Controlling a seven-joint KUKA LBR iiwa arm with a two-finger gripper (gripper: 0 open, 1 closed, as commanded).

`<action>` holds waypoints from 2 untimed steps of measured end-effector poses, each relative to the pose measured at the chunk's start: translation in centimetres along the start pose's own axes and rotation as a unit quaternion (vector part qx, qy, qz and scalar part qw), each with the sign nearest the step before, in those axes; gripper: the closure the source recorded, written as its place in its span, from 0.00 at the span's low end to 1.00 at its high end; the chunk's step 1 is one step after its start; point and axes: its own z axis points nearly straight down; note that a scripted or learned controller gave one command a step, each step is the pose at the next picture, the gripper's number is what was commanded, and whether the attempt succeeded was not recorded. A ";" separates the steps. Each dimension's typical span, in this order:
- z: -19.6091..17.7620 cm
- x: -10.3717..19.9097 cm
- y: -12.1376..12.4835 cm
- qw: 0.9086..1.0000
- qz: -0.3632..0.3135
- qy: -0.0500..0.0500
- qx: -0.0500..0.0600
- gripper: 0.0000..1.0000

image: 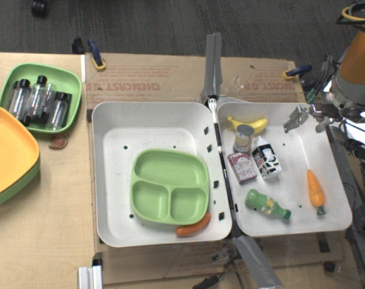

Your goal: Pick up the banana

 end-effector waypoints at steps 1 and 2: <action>9.5 1.0 1.9 0.998 -0.059 0.000 0.000 0.00; 7.9 3.1 2.5 0.999 -0.046 0.000 -0.002 0.00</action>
